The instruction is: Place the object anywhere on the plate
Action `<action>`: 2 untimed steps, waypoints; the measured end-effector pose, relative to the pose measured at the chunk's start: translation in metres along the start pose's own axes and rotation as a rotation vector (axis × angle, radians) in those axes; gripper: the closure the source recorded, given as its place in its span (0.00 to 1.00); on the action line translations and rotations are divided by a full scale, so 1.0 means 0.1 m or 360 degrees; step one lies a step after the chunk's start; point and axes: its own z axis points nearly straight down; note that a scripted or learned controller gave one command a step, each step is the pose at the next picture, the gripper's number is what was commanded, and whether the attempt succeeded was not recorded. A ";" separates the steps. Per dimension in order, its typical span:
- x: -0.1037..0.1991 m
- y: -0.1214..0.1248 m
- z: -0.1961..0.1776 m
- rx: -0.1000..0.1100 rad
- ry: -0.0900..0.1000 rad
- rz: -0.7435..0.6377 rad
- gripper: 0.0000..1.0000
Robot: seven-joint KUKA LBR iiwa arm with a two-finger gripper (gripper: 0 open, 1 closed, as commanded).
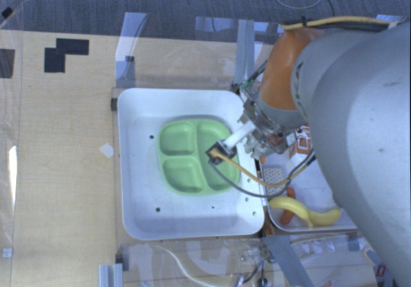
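Green divided plate [186,157] sitting mid left bin [138,215]. Banana [308,214] over in right bin [319,186], near side, beside something orange-red [287,216]; orange-and-white pack [302,141] farther back, print too blurry to read. Gripper [263,141] above plate's right edge, half hidden under arm [347,119], can't tell whether open or closed.

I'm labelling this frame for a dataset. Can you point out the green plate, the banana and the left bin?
green plate [189,157], camera view, ridge between its left compartments.
banana [314,218], camera view, middle of its curve.
left bin [141,202], camera view, bare floor left of the plate.
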 end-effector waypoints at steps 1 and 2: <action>0.49 -0.52 -0.07 0.0000 0.0001 -0.0049 1.00; 0.66 -0.80 -0.23 -0.0002 0.0002 -0.0524 1.00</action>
